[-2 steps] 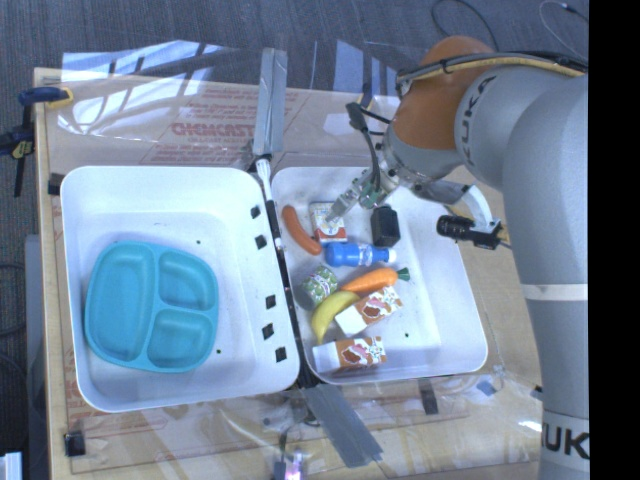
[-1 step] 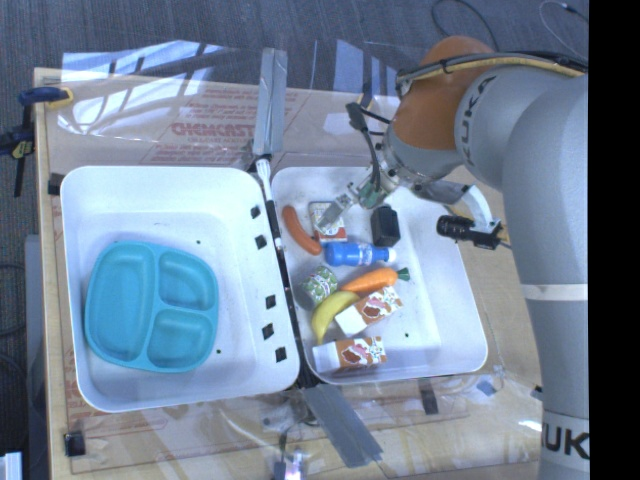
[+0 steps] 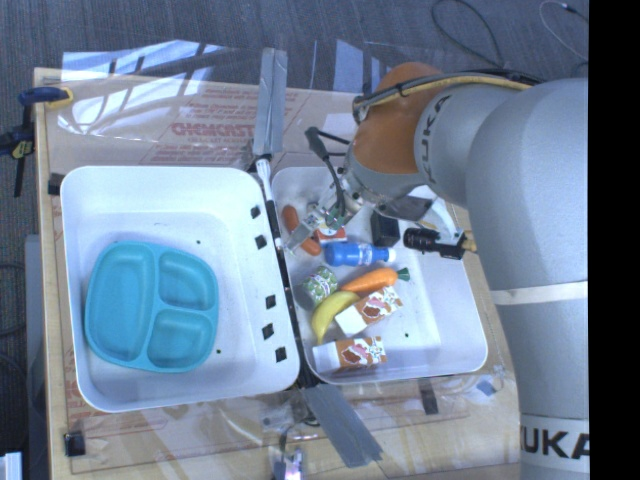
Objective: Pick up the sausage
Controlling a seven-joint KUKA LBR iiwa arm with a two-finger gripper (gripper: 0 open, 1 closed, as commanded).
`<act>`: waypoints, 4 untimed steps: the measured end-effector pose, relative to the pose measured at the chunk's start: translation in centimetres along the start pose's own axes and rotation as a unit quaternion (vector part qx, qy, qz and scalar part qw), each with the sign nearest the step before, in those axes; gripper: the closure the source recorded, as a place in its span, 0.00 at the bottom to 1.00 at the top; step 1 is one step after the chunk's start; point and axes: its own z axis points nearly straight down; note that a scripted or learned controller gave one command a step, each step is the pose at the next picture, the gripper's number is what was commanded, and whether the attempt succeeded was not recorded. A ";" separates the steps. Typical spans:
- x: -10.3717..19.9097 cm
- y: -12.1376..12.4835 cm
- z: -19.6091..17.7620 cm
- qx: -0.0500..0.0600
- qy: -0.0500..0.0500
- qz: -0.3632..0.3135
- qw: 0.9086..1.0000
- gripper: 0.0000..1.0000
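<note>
The sausage (image 3: 290, 216), a short reddish-brown piece, lies in the right bin (image 3: 455, 308) close to its left wall, near the far end. My gripper (image 3: 320, 220) hangs low over that corner, just right of the sausage. Its metal tip is among the items there. A small orange-red piece (image 3: 311, 239) shows right under the tip. Whether anything is held is hidden by the wrist and the clutter.
Near the gripper lie a blue bottle (image 3: 352, 255), a carrot (image 3: 368, 280), a banana (image 3: 330, 314), a small green can (image 3: 320, 285) and two printed packets (image 3: 378, 306) (image 3: 352, 352). The left bin (image 3: 80, 208) holds a light blue divided plate (image 3: 150, 308).
</note>
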 end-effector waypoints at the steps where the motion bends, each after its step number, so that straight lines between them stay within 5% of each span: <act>1: -0.1 0.2 -1.2 -0.002 -0.002 -0.001 1.000 1.00; 2: -0.1 0.2 -1.2 -0.002 -0.002 -0.002 1.000 0.00; 3: -0.2 0.3 -2.3 -0.002 -0.003 -0.003 1.000 1.00; 4: -0.2 0.3 -2.3 -0.002 -0.003 -0.004 1.000 0.00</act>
